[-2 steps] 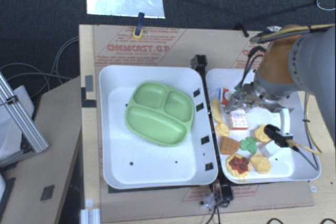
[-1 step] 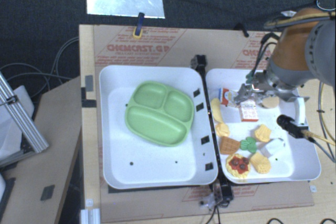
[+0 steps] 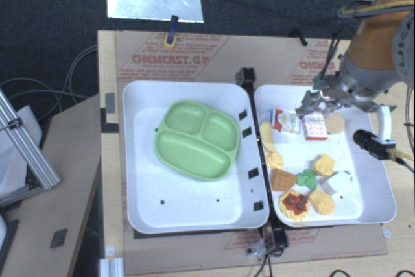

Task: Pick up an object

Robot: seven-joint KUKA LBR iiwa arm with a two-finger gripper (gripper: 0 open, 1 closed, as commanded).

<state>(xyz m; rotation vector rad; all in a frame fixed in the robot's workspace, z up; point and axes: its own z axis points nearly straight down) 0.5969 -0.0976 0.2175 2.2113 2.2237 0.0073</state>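
Note:
My gripper [image 3: 312,103] hangs over the back of the right bin [image 3: 376,194], reaching in from the right. Just below it lie a red and white carton [image 3: 286,121] and a small red and white box [image 3: 316,128], with a tan round cookie [image 3: 336,124] to their right. It sits above the gap between the carton and the box, and nothing shows as held. Further forward lie a yellow cheese wedge [image 3: 324,163], a green broccoli piece [image 3: 307,178], a waffle [image 3: 283,179] and a pizza slice [image 3: 295,204].
The left bin [image 3: 146,204] holds a green divided plate [image 3: 198,139]. A yellow banana piece [image 3: 266,134] lies by the divider between the bins. A black cylindrical part [image 3: 371,143] juts over the right bin's right rim. Cables run behind the bench.

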